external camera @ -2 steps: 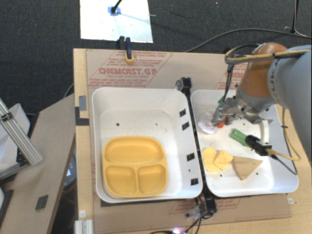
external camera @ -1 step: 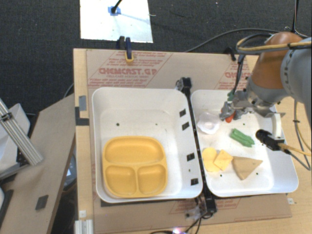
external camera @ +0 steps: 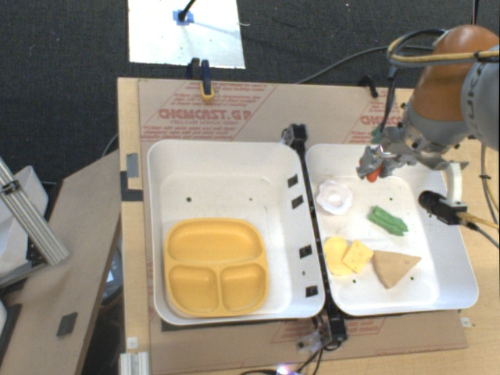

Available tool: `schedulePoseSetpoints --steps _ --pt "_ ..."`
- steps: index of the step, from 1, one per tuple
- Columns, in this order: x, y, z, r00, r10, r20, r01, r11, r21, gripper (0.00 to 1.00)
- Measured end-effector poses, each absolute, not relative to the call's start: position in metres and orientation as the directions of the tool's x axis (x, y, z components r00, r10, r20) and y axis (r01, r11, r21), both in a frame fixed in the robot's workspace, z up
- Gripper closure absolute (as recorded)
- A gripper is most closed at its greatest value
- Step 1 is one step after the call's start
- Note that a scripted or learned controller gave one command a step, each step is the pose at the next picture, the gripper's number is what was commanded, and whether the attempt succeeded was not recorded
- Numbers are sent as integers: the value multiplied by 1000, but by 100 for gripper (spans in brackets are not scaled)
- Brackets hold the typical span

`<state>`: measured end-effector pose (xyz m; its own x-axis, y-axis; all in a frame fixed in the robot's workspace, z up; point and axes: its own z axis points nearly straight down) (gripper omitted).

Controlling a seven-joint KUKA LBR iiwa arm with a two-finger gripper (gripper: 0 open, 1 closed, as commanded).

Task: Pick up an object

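Left bin point(external camera: 226, 158): a yellow divided tray point(external camera: 217, 266) is lying in its near half. Right bin point(external camera: 453, 287): a white round piece point(external camera: 335, 198) is sitting near the dividing wall; a green pod-shaped piece point(external camera: 387, 219) is lying to its right; a yellow round piece point(external camera: 335, 255) is touching a yellow block point(external camera: 359, 255) lying partly over it; a tan wedge point(external camera: 394, 268) is resting just beside the block. Gripper point(external camera: 373, 167): it is hanging over the far part of the right bin, above the white piece, with something small and red showing at its tip; whether its fingers are spread or pressed together cannot be told. Surface point(external camera: 234, 112): brown printed sheet is carrying both bins.
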<state>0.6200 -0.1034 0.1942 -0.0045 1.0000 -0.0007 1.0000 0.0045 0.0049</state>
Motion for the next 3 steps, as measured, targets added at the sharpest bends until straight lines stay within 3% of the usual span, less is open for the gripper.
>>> schedulePoseSetpoints --steps 1,3 --pt "621 -103 212 -5 1000 0 1000 5 3 100" --pt "584 -13 233 -9 1000 2 1000 9 0 100"
